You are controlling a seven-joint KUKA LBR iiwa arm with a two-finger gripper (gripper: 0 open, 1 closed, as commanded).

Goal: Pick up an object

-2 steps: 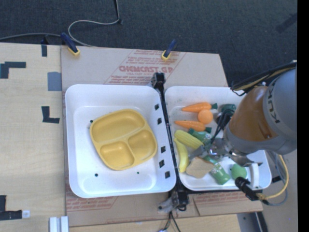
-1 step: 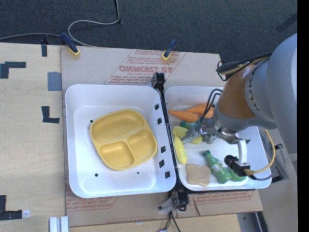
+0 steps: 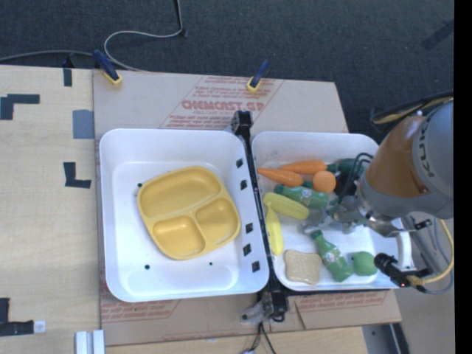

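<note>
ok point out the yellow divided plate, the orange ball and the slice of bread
yellow divided plate [image 3: 189,211]: camera view, the ridge between compartments
orange ball [image 3: 324,181]: camera view, its top
slice of bread [image 3: 302,267]: camera view, its flat face

Arm and gripper, single unit, low at the right.

Grey arm enters from the right edge, upper link sloping down toward the left. Orange band sits above the wrist, broad and rounded, facing the camera. Below it a grey wrist section narrows toward the gripper, which points left and slightly down. Dark cabling runs along the wrist's upper left side; a black cable with yellow wire loops under the arm at lower right. Finger spacing cannot be read at this angle.
</note>
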